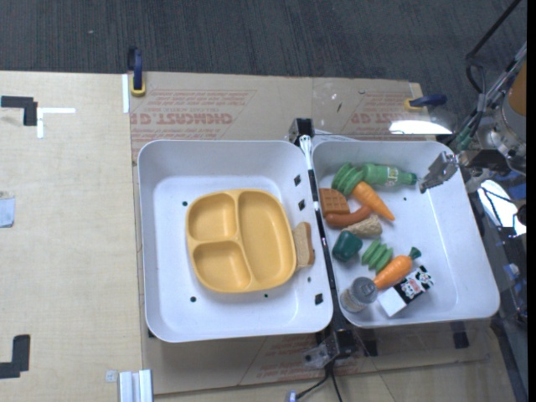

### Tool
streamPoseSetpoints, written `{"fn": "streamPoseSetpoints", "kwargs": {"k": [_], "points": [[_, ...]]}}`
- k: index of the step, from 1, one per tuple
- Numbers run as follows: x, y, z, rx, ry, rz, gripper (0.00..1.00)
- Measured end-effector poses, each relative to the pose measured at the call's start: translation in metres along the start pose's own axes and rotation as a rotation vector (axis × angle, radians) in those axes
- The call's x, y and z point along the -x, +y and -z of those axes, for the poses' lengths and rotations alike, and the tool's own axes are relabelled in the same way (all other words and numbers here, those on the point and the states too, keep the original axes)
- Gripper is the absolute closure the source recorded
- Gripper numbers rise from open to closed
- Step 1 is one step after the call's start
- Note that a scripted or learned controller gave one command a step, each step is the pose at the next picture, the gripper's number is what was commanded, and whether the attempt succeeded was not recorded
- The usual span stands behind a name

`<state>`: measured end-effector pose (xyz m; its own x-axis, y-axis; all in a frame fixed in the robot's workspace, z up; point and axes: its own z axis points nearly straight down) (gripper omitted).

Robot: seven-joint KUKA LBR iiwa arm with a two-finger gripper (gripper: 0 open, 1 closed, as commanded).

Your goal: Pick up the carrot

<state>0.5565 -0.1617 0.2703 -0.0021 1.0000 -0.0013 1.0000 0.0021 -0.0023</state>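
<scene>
While your end effector (437, 172) hangs over the far right corner of the right bin (469, 249), you cannot tell from the camera view whether it is spread or clenched; it is small and blurred against the bin wall, and nothing shows between its tips. It touches none of the toys. You have two carrots in that bin: one carrot (371, 200) lies at a slant near the bin's middle, its leafy end toward a green bottle (387, 174), and a second carrot (394, 270) lies nearer the front, beside a small black-and-white carton (414, 286). Both are well apart from the end effector. A waffle (332, 201) and a brown sausage-like piece (347, 217) sit just left of the first carrot, with green vegetables (347, 244) below them and a grey can (362, 291) near the front wall. The left bin (159, 249) holds a yellow divided plate (239, 240) with a slice of bread (303, 244) touching its right edge. Under the bins, the cardboard sheet (193, 111) on the counter (59, 224) carries red printing seen upside down; you cannot read it with certainty. The arm itself is cut off at the right edge.
</scene>
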Motion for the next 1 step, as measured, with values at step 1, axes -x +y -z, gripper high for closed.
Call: {"fn": "streamPoseSetpoints", "kwargs": {"k": [1], "points": [[-0.0321,0.0183,-0.1244,-0.003,0.001,-0.258,0.0]]}}
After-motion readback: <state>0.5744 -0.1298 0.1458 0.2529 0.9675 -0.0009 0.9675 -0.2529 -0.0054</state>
